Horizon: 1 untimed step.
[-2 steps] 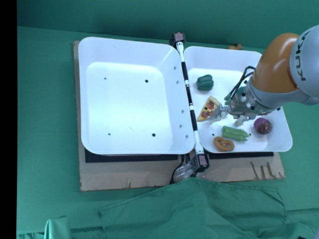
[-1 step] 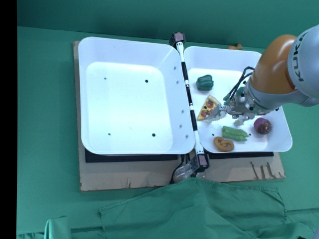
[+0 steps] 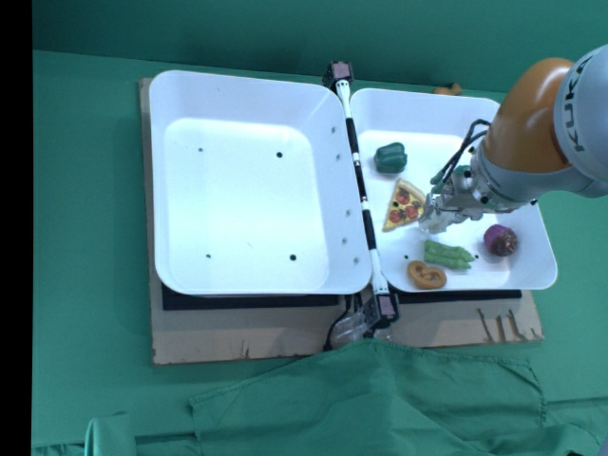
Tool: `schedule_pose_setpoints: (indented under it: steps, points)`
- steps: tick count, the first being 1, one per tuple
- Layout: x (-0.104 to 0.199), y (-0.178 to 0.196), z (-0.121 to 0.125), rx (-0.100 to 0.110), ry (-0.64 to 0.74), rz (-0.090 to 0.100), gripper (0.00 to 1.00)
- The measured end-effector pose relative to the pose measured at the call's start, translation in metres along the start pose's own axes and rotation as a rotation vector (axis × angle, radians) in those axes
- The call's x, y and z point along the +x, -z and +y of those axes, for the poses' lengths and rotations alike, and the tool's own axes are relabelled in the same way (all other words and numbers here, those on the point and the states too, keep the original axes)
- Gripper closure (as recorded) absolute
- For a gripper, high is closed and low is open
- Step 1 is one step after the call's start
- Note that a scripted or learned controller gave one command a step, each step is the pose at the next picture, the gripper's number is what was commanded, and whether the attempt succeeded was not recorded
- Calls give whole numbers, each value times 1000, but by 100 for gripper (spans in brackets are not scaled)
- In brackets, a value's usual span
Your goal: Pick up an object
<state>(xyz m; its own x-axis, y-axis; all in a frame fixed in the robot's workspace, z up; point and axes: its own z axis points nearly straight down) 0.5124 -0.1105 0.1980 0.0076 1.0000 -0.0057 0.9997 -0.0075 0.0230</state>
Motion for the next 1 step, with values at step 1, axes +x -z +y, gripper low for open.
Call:
schedule_pose_setpoints:
  steps: [1]
  points:
    - [-5, 45, 1, 15, 5, 3, 100]
